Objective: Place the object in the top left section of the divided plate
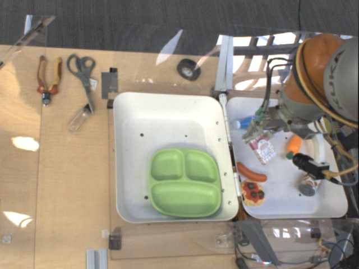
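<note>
Bins [129, 150] two, divided plate [184, 182] one with three sections, sausage [251, 172] one

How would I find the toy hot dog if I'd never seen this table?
Look in the right white bin, near its left wall. The hot dog lies there, just above a pizza slice. It is the long, thin red thing; the pizza is flat with dark spots.

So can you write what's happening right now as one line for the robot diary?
gripper: over right bin, above pink packet | green divided plate: in left bin | hot dog, pizza slice: right bin
</note>
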Available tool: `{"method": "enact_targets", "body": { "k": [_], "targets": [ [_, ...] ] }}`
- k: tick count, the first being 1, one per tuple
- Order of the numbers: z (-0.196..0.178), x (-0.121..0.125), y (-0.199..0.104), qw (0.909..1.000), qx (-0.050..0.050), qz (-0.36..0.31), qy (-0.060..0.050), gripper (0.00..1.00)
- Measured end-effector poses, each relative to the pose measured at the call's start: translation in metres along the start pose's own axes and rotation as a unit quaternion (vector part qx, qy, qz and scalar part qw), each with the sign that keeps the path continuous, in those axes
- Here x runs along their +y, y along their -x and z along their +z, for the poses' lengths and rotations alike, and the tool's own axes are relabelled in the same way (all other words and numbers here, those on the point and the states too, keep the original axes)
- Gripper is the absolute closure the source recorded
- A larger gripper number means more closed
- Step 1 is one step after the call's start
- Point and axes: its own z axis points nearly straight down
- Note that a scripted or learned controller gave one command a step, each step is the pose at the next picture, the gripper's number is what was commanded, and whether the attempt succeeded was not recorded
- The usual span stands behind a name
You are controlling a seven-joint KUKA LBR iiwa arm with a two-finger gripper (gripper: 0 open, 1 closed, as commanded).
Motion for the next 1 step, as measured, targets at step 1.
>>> {"method": "enact_targets", "body": {
  "k": [1],
  "targets": [
    [0.0022,0.0042,-0.0834,0.9979,0.001,-0.065,-0.001,1.0]
  ]
}}
